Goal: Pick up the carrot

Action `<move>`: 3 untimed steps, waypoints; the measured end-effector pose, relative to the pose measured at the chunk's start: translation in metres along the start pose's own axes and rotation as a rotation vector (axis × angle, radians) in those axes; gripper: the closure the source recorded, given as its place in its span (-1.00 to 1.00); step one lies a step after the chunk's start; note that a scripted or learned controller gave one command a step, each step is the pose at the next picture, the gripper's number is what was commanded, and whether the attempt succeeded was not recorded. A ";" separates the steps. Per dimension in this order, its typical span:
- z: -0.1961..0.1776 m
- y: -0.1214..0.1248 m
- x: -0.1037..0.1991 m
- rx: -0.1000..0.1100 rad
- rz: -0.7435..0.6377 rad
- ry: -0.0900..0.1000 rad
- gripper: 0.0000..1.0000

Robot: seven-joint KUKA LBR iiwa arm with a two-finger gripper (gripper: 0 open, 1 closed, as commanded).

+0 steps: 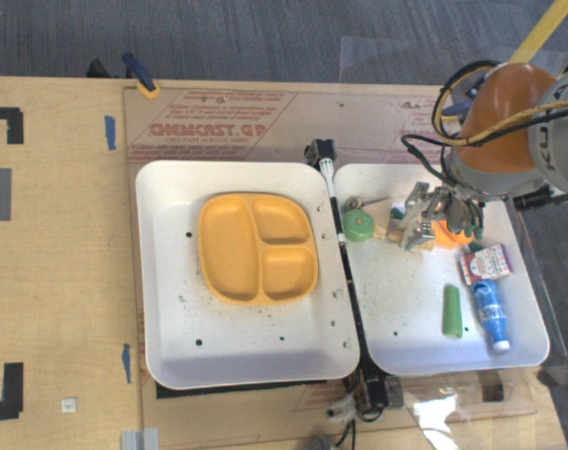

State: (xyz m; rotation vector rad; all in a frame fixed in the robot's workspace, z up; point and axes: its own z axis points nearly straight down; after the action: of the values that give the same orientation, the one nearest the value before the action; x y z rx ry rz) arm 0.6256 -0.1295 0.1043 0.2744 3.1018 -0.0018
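The carrot is a small orange piece lying in the right bin, near its back right. My gripper hangs low over that bin, just left of the carrot and partly overlapping it. The wrist hides part of the carrot. Whether the gripper touches the carrot I cannot tell.
The right bin also holds a round green item at back left, a pink packet, a green stick-shaped item and a blue bottle. A yellow divided plate lies in the left bin. Cables loop above the wrist.
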 end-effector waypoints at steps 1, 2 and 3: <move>0.011 -0.048 0.034 -0.006 -0.517 0.022 1.00; -0.090 0.060 -0.041 -0.009 -0.475 0.002 1.00; -0.082 0.052 -0.037 -0.008 -0.465 0.017 -1.00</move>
State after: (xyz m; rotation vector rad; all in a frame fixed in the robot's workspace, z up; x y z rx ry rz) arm 0.6693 -0.0843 0.1878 -0.4506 3.0981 0.0022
